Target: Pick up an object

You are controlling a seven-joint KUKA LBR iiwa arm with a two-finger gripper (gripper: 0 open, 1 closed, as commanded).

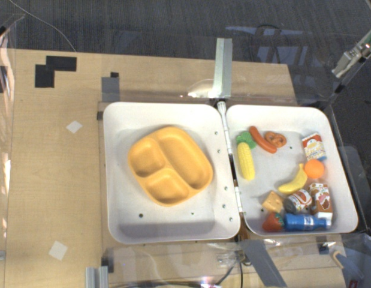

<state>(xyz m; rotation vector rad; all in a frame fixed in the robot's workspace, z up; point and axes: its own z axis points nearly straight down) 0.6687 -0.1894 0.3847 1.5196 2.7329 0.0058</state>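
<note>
At the upper right corner of the bench, well above the two bins, the robot's grey metal gripper [353, 56] hangs clear of everything, holding nothing; whether it is open or closed cannot be told at this angle. Below it and slightly to its left lies the shallow white right-hand bin [338, 155], which carries the jumble of toy food on offer. Nearest the gripper are a small white-and-red carton [313, 145] and an orange plastic ball [314, 168], the ball just beside a yellow toy banana [294, 182]. Farther from the gripper, along the bin's near edge, a blue plastic bottle [305, 222] lies on its side under two small brown cans [310, 200]. Toward the divider, a yellow toy corn cob [246, 161] lies near a red toy sausage [261, 140]. Farthest from the gripper, the shallow white left-hand bin [119, 209] bears a yellow three-compartment plastic plate [169, 165].
</note>
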